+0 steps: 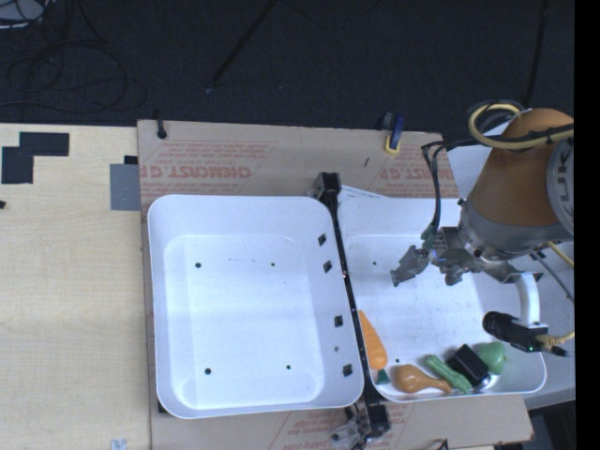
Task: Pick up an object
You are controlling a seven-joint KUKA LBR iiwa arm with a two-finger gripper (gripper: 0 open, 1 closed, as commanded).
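The claw (410, 270) hangs above the middle of the right bin (403, 223), and whether it is open or closed cannot be told. Nothing shows between its tips. Along that bin's near edge lie an orange carrot-shaped piece (373, 341), a tan piece (417, 378), a green piece (448, 371) and a black block (469, 364). The left bin (169, 223) sits beside it on the tabletop (66, 279).
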